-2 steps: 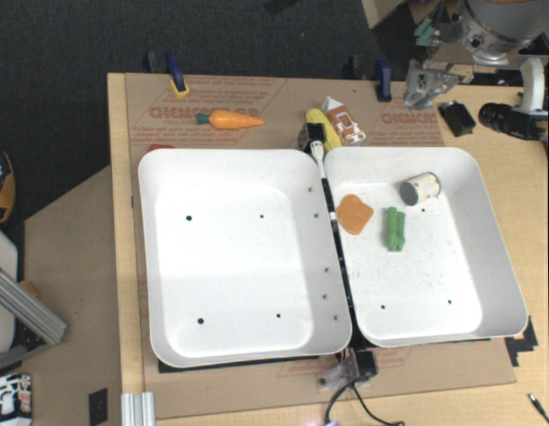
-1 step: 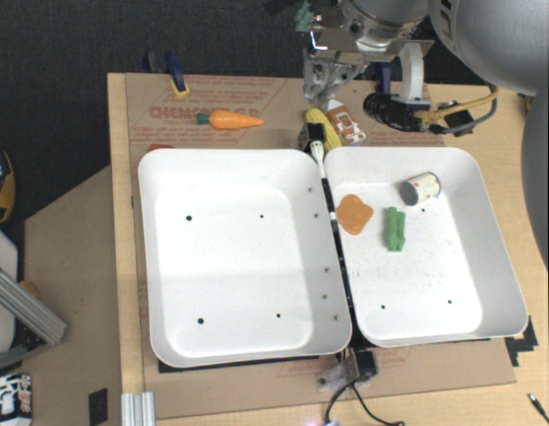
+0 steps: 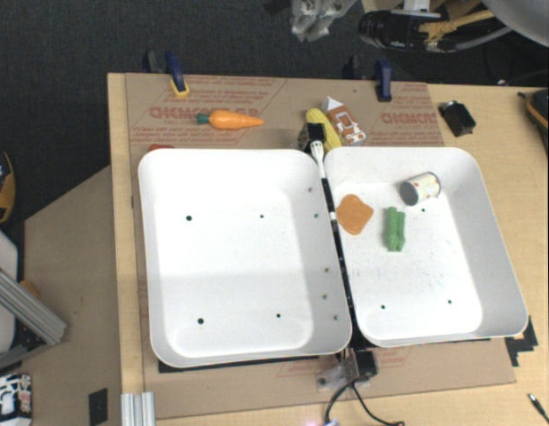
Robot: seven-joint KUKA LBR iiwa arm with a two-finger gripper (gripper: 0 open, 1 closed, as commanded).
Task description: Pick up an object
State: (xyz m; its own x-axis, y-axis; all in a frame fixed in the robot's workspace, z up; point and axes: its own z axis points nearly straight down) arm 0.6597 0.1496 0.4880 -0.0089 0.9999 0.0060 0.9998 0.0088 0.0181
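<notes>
The right bin (image 3: pixel 487 264) holds three things: a flat orange piece (image 3: pixel 354 213) near its left wall, a green oblong piece (image 3: pixel 395 229) just right of it, and a small white cylinder (image 3: pixel 419 187) lying on its side further back. My gripper (image 3: pixel 317 11) hangs at the top of the camera view, beyond the bench's far edge and well away from both bins. Nothing shows under it or in it.
The left bin (image 3: pixel 239 264) sits beside the right one. Behind the bins, on the cardboard, lie a toy carrot (image 3: pixel 231 120), a yellow piece (image 3: pixel 317 124) and a small brown box (image 3: pixel 345 124). Blue clamps (image 3: pixel 176 74) hold the far edge.
</notes>
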